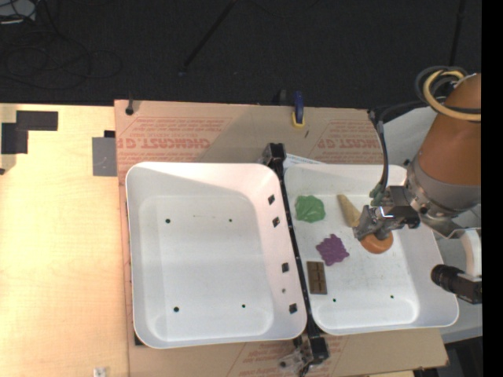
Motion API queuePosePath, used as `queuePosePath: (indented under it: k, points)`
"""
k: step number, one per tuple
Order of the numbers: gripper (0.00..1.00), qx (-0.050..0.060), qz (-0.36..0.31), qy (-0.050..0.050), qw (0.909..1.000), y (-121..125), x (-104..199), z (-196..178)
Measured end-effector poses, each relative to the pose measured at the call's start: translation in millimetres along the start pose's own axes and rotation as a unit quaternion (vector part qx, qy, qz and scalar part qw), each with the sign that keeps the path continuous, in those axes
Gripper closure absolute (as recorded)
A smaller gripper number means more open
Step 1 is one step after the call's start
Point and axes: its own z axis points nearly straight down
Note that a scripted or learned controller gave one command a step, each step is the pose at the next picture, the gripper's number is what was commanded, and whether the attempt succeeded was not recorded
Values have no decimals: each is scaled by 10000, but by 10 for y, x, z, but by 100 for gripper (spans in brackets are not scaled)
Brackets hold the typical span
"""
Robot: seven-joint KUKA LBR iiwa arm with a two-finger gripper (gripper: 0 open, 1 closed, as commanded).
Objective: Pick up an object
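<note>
Two white bins [149, 210] side by side on cardboard sheet [196, 136]; pale wooden worktop [55, 250]; blue clamp [298, 108] at rear.

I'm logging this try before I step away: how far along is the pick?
Done: the gripper is down in the right white bin, just above the round orange object. In hand: nothing visibly held. Left: grasping and lifting; green lump and purple lump lie untouched.

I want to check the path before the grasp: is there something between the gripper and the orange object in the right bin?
Nothing visible. The gripper sits right over the orange object in the right bin. The tan piece, green lump and purple lump lie off to the side.
</note>
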Motion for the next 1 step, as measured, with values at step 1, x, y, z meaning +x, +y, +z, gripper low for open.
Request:
queuePosePath:
  k: [1]
  points:
    - [100, 50, 2, 3, 10000, 174, 405, 649]
